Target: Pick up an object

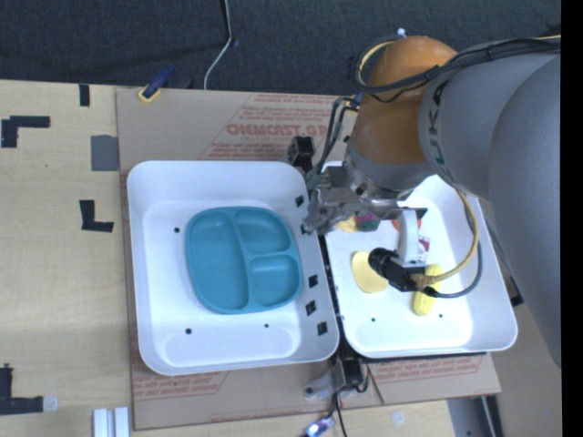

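1. Nearest, the right bin [428, 340] holds a pale yellow piece [364, 276] on its floor, toward its left side.
2. In the left bin [146, 244], a teal divided plate [241, 258] lies flat near the middle.
3. Farther back in the right bin, a white pen-like item with red marks [414, 235] lies near the yellow piece.
4. The gripper [330, 209] hangs low over the right bin's far left part, by the wall between the bins; I cannot tell whether its jaws are apart or together.
5. Beyond, printed cardboard [264, 126] lies under both bins.

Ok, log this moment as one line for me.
gripper: over right bin, its far-left corner | left bin: teal divided plate | right bin: pale yellow piece lying loose | held: cannot tell
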Controlling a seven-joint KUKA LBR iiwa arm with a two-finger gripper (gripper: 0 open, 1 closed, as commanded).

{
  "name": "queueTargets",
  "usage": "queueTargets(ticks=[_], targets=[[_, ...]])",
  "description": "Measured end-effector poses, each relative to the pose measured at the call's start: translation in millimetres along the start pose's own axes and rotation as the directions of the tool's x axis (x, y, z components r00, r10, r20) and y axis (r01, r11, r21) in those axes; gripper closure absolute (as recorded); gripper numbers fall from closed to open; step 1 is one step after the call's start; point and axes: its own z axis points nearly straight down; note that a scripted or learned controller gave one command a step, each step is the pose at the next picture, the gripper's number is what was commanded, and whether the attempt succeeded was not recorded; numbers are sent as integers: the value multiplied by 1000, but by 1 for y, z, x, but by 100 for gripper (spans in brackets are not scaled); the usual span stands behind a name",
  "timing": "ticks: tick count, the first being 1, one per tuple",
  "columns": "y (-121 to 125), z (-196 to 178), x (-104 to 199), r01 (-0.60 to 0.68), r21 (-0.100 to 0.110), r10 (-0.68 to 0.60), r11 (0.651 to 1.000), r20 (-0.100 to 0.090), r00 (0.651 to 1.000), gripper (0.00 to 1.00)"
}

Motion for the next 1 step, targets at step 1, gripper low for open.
queueTargets(ticks=[1], targets=[[18,7,38,-1,-1,1,1000,1,1000,100]])
